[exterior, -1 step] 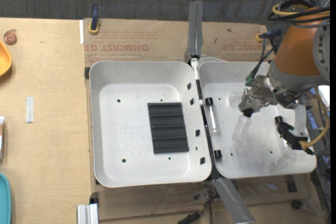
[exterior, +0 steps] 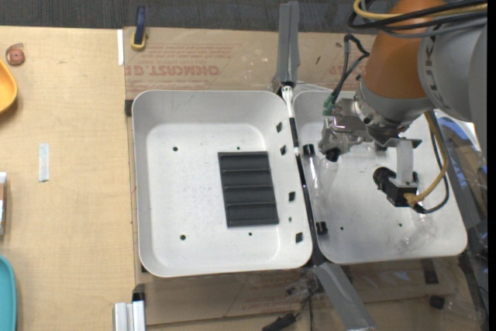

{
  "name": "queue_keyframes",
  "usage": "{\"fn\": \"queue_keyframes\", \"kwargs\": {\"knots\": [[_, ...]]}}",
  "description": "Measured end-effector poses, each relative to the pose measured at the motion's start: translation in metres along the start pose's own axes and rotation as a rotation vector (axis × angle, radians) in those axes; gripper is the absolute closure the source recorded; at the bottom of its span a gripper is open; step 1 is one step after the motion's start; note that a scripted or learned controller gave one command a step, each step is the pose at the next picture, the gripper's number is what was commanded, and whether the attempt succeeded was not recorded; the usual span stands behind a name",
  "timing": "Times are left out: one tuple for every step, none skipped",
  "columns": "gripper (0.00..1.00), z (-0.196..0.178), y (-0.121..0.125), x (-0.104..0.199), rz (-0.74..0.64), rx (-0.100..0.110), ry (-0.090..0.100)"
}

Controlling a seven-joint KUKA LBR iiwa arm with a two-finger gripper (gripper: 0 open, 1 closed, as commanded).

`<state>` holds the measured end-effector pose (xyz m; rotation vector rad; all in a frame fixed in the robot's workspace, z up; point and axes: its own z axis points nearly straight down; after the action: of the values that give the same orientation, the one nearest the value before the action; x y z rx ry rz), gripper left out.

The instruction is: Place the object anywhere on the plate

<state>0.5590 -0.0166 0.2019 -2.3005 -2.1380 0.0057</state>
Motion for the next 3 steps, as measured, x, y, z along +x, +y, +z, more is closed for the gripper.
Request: {"fn": "queue_keyframes", "kwargs": {"knots": [[1.0, 0.012, -0.013, 0.085, 0.052, 0.002, -0.001], [1.0, 0.01, -0.018, 0.131, -0.197, 0.001, -0.001], [1.0, -0.075, 0.004, 0.172, 0.002, -0.002, -0.002]]}}
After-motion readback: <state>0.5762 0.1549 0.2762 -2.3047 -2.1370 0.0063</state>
